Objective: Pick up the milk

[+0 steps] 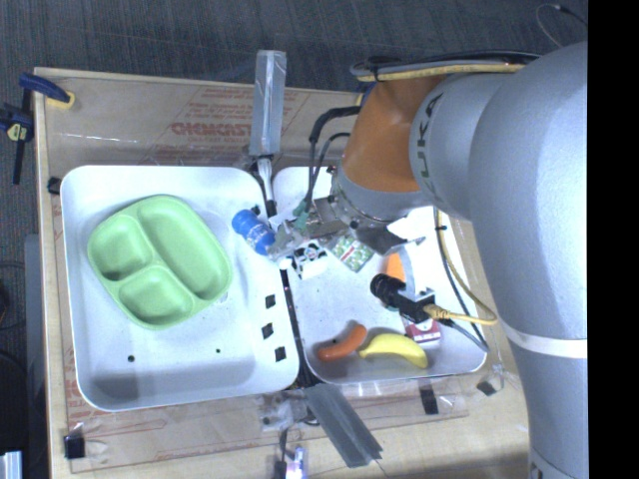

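Milk (312,254) lies just below the tool (300,230) (its grip state unclear)

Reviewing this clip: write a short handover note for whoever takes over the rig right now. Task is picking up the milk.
Gripper: low over the divide between the bins, beside a blue-capped bottle; finger state can't be read.
Milk: can't identify it; possibly the small black-and-white carton under the gripper.
Right bin: banana, orange item. Left bin: green divided plate.
Done: no lift visible. Left: grasp and lift.
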### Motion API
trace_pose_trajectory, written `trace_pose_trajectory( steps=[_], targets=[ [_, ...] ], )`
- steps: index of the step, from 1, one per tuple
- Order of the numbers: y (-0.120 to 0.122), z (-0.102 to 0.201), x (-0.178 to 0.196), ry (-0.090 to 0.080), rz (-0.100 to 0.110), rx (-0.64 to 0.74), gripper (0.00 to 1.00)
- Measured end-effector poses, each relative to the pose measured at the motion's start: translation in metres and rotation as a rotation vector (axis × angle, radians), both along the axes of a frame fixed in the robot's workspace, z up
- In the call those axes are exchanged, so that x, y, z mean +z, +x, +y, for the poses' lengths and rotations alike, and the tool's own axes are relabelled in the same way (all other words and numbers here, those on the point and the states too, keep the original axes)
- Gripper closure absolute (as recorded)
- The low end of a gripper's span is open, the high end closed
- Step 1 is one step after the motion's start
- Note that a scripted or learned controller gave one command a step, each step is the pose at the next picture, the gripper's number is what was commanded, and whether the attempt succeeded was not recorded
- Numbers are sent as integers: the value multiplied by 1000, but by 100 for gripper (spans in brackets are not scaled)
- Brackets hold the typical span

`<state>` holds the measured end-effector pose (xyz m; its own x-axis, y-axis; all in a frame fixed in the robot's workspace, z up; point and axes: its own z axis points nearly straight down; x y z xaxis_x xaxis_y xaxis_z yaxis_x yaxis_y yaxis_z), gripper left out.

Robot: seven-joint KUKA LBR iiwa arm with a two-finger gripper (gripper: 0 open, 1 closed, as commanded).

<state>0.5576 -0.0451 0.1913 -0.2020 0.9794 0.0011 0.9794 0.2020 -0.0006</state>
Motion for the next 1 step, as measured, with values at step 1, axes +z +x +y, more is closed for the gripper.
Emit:
trace_pose_trajectory(
  steps=[1],
  targets=[
    [12,-55,15,-1,1,-47,100]
  ],
)
